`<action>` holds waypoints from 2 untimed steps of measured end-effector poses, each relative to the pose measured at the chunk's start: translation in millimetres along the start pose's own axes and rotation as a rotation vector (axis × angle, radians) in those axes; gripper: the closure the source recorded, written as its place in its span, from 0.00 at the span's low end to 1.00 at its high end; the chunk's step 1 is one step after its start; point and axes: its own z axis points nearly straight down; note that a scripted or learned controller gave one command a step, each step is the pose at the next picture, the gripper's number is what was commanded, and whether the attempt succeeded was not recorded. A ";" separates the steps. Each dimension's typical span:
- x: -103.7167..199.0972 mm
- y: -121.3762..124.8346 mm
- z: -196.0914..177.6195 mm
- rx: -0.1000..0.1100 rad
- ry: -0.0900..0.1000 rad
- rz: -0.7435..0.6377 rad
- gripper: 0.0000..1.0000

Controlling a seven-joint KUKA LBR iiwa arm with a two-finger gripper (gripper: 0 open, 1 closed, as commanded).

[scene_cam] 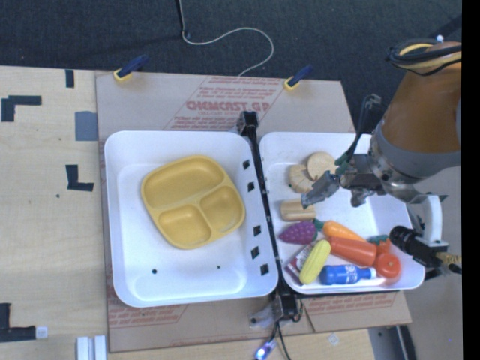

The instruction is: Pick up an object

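The right bin (375,145) holds a heap of toy food: tan round slices (309,169), a tan cylinder (298,210), purple grapes (298,232), a carrot (346,232), a corn cob (315,260), a blue bottle (343,276) and a red tomato (388,265). My gripper (339,193) hangs over the middle of this bin, just right of the tan slices and above the carrot. Its fingers (319,190) are spread, open, with nothing between them.
The left bin (124,223) holds a yellow divided plate (193,199). A black divider with clips (256,193) runs between the two bins. The arm's orange and grey body (420,118) looms over the right bin's far right side.
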 end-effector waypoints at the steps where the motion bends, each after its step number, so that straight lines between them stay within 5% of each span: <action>1: 88.7 -1.2 11.5 0.013 0.001 0.000 0.00; 2: 83.7 -1.4 1.6 0.015 -0.002 0.007 1.00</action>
